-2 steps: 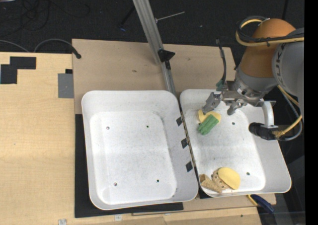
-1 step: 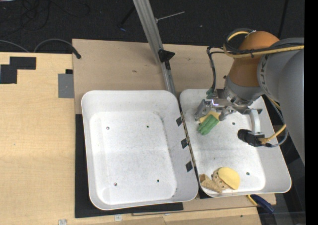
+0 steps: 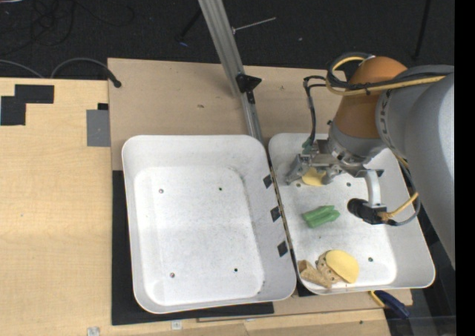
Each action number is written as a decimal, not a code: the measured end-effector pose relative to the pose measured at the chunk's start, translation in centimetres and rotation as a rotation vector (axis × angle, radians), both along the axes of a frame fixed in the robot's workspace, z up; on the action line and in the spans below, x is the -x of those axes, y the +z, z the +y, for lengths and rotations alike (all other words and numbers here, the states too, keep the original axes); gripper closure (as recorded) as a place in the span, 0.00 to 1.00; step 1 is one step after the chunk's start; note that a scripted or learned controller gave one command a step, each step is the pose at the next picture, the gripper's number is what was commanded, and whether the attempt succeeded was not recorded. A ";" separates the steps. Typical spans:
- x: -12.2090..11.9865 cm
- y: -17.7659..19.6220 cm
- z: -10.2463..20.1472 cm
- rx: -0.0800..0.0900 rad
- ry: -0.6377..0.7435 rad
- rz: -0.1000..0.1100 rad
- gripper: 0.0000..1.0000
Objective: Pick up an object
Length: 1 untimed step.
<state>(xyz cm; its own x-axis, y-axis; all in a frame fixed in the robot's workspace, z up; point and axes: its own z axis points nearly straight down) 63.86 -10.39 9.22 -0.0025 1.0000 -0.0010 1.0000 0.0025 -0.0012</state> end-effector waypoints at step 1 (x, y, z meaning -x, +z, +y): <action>0.0 1.1 -0.1 -0.001 -0.003 -0.002 1.00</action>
<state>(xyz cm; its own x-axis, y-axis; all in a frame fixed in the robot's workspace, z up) 63.91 -10.47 10.36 0.0008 1.0000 -0.0002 1.0000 -0.0008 0.0007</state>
